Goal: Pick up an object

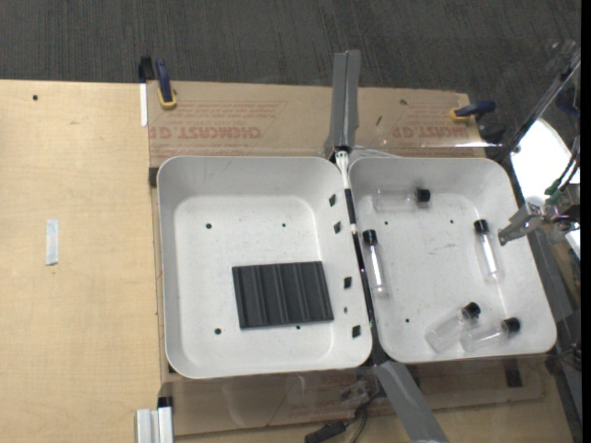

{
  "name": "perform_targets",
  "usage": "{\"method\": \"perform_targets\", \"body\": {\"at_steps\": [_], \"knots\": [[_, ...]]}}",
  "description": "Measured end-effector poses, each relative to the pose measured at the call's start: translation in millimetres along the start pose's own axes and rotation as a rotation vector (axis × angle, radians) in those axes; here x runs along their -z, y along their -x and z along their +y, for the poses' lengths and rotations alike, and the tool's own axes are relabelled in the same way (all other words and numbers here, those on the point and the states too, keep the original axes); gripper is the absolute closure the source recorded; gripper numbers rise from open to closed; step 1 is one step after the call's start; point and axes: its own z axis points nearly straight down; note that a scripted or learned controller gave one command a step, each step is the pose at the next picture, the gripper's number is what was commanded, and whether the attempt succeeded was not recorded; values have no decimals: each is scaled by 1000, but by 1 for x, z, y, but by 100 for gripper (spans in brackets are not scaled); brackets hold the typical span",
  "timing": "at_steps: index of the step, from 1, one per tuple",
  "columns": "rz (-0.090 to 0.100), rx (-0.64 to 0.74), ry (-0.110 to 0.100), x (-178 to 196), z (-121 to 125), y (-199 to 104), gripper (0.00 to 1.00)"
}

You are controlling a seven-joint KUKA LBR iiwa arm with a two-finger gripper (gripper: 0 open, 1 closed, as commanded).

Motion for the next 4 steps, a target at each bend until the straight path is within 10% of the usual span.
{"method": "perform_targets", "body": {"at_steps": [2,3,4], "knots": [[5,-36,9,-147,67,-43,0],[6,207,4,-149,-1,-37,0],[-2,555,5,-74,-9,-20,0]]}}
